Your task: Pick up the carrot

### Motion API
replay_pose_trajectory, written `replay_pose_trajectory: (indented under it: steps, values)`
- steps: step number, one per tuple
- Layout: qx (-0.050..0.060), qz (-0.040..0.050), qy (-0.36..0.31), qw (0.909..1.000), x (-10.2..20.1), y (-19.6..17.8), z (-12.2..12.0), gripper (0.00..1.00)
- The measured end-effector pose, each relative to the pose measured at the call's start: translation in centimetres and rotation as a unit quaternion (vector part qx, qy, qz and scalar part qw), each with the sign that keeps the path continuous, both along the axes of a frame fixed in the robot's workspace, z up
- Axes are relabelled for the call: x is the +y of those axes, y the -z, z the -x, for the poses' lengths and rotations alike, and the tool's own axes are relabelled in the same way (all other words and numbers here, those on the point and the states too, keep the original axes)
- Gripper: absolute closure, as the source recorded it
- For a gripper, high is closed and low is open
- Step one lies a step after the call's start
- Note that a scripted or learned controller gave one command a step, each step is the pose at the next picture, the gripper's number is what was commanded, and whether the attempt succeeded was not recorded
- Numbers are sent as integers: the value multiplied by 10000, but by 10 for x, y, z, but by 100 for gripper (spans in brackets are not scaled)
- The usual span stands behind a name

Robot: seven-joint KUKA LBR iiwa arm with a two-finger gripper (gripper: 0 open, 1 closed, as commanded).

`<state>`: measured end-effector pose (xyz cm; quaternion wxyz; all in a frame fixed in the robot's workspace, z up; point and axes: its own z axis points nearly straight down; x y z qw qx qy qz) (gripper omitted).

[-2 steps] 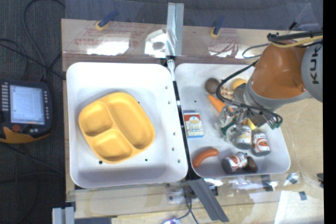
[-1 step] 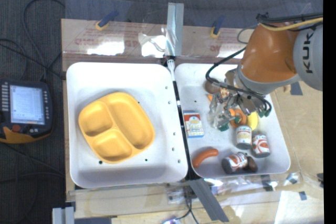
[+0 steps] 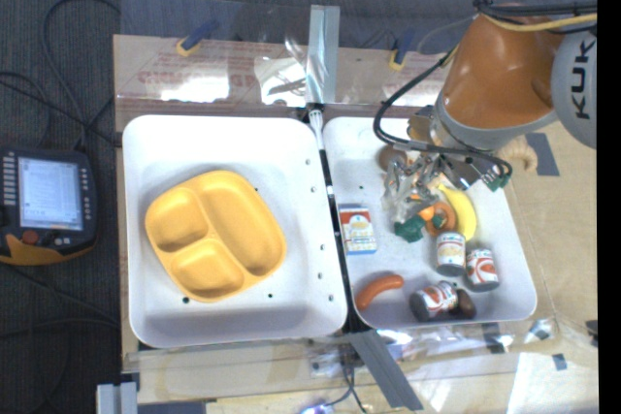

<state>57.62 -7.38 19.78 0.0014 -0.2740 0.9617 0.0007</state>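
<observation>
The hand [image 3: 409, 181] stood low in the right bin [image 3: 519, 305], near its centre; whether it was apart or together could not be told. The carrot [image 3: 427, 213], orange with a green top, lay just below the hand, touching the banana [image 3: 462, 212]. Two small cans [image 3: 450, 252] sat beside it, a sausage [image 3: 377, 288] and a dark jar [image 3: 439, 302] nearer the front wall. The left bin [image 3: 141, 150] carried a yellow compartment plate [image 3: 213, 234].

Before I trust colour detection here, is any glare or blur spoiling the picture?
Camera view: glare whitens the clear plastic sheet behind the bins; the shallow white right bin is evenly lit; the small orange carrot is soft and partly hidden under the tool.
</observation>
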Motion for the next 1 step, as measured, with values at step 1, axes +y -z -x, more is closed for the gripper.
replay_pose_trajectory:
  steps: [1]
  values:
    - [58,-4,156,9999,-48,86,26,100]
